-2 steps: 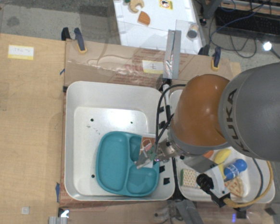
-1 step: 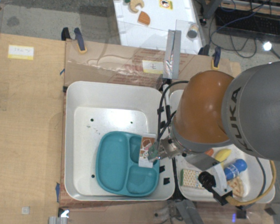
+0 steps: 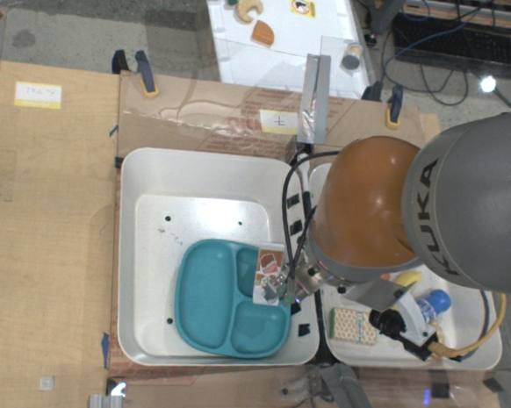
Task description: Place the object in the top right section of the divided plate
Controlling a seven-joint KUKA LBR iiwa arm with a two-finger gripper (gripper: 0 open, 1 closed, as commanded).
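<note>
A teal divided plate (image 3: 208, 301) lies in the left white bin (image 3: 147, 234), with one long section on its left and two small ones on its right. A small white and red object (image 3: 270, 263) sits at the right edge of the plate's top right section, partly under the gripper. My gripper (image 3: 276, 287) hangs low over the plate's right rim, right beside that object and seemingly touching it. The grey arm with its orange band (image 3: 370, 208) hides the wrist and much of what lies behind it.
The right bin (image 3: 481, 353) holds a tan waffle-patterned piece (image 3: 353, 325), a white bottle with a blue cap (image 3: 431, 305) and a yellow item (image 3: 406, 277). The arm covers most of that bin. Clamps (image 3: 144, 71) hold the cardboard at the back.
</note>
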